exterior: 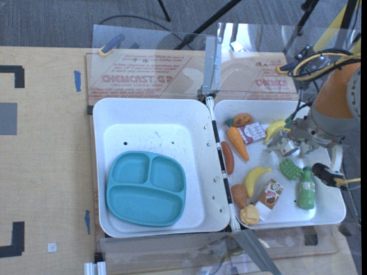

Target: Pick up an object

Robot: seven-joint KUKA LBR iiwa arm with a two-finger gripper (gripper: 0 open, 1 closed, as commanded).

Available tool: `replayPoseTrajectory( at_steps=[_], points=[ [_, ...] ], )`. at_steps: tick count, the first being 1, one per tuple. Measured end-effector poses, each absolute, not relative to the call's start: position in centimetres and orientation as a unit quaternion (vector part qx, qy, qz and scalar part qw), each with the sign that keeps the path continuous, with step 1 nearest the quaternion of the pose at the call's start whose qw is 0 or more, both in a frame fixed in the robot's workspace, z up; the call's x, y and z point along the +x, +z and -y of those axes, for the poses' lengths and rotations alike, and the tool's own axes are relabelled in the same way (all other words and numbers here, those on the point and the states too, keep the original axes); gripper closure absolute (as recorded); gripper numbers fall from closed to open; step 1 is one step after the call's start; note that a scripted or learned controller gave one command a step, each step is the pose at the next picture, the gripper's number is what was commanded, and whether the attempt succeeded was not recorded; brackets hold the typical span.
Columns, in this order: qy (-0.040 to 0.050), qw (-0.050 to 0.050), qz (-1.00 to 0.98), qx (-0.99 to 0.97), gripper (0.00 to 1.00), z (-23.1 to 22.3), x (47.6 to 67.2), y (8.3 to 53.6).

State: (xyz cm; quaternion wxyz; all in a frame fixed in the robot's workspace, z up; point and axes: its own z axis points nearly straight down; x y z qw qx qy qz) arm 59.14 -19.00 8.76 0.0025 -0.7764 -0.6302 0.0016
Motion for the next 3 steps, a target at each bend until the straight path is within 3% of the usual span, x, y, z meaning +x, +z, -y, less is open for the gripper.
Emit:
replayPoseTrajectory(
  at_steps=[1, 2, 3],
  points=[
    [0.0016, 0.002, 0.63, -0.777, 1.0, 19.1, 59.2, 9.7],
    [-0.0009, -0.003, 0.487, -0.873, 1.0, 14.4, 61.2, 8.9],
    [0.0032, 0.001, 0.472, -0.882, 1.0, 9.9, 58.6, 21.9]
  ],
)
